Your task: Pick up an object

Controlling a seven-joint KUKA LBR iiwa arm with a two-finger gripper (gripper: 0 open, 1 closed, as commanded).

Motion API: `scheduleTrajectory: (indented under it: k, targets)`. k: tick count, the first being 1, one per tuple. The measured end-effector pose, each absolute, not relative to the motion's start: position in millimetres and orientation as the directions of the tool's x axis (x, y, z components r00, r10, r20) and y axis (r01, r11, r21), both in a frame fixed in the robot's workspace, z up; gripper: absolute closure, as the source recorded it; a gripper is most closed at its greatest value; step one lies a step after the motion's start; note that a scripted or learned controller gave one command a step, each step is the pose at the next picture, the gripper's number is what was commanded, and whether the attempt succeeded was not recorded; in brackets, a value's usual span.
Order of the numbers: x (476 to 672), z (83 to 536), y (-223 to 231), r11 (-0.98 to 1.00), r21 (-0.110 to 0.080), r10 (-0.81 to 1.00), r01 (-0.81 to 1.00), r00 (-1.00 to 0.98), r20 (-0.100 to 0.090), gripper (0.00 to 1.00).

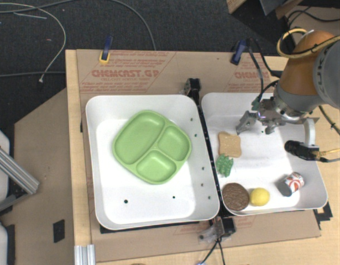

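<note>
My gripper (257, 125) hangs over the upper middle of the right bin (308, 199), open, with nothing between its fingers. Just below and to its left lies a tan slice of toast (229, 144). A small green leafy piece (224, 165) sits under the toast, by the bin's left wall. Along the front of this bin lie a round brown patty (235, 196), a yellow ball-like fruit (260, 196) and a small red and white can (291, 184) on its side.
The left bin (103, 203) holds a green divided plate (152, 146) near its middle. A black divider rail (205, 142) runs between the bins. Bare white floor lies between my gripper and the can.
</note>
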State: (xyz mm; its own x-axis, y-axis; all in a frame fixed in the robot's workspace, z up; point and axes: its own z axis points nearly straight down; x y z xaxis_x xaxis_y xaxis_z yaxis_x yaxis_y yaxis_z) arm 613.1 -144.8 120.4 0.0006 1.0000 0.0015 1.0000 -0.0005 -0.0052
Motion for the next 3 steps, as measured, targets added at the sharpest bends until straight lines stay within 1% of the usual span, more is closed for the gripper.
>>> scheduleTrajectory:
  k: [1,2,3]
  targets:
    - [614.6,86.4,-144.5,-0.001,0.001,1.0,1.0,0.001,0.002,0.0]
    - [617.4,101.4,-143.8,0.0,0.009,1.0,1.0,0.0,0.002,1.0]
    - [623.4,155.0,-153.6,0.0,0.007,1.0,1.0,0.0,-0.002,1.0]
